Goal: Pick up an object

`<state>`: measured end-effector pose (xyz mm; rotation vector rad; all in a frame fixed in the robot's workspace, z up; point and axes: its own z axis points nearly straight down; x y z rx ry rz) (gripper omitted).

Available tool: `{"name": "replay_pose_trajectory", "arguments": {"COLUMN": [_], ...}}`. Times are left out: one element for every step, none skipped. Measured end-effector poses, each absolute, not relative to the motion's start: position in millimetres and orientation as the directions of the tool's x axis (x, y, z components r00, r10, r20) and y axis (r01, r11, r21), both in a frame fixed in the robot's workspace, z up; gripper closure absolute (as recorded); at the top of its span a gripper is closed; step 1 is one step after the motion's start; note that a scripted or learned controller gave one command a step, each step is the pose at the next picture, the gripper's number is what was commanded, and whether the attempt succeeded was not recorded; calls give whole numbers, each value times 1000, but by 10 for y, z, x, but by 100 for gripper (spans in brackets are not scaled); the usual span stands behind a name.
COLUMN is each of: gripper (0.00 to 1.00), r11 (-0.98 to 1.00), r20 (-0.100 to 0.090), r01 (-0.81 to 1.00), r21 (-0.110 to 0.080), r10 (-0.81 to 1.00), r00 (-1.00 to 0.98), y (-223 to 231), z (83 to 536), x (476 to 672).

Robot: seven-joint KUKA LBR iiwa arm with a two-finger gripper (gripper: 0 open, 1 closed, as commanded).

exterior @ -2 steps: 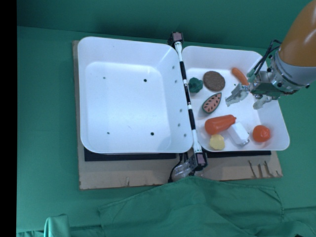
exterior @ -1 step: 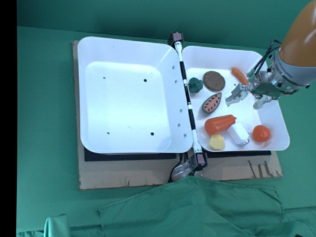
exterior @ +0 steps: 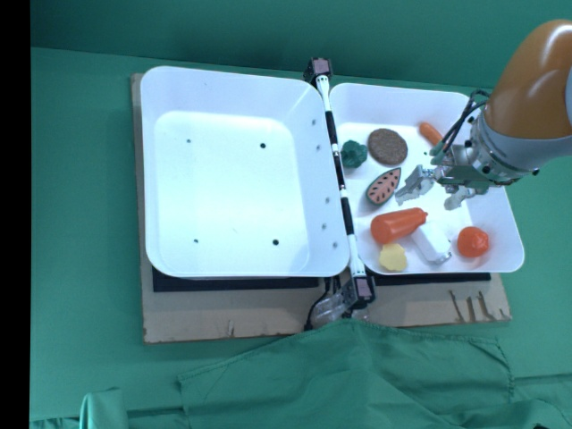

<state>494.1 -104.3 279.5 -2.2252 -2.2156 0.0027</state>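
Note:
The right bin holds several toy foods. A brown round cookie and a green lump lie at its far left. Below them are a watermelon slice and a long orange carrot. Along the front lie a yellow piece, a white block and a red-orange ball. A small orange piece sits at the back. My gripper hovers over the bin's middle, right of the watermelon slice and above the white block, open with nothing between its fingers.
The left bin stands beside the right one, joined by a black-and-white divider. Both rest on a cardboard sheet. Green cloth bunches up at the front of the bench.

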Motion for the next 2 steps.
{"name": "replay_pose_trajectory", "arguments": {"gripper": [0, 0], "r11": [-5, -3], "r20": [-3, -2], "r01": [1000, 1000], "r21": [5, 6], "r10": [1000, 1000], "r00": [5, 3], "y": [-1103, -1103], "z": [2225, 2064], "x": [4901, 4905]}}
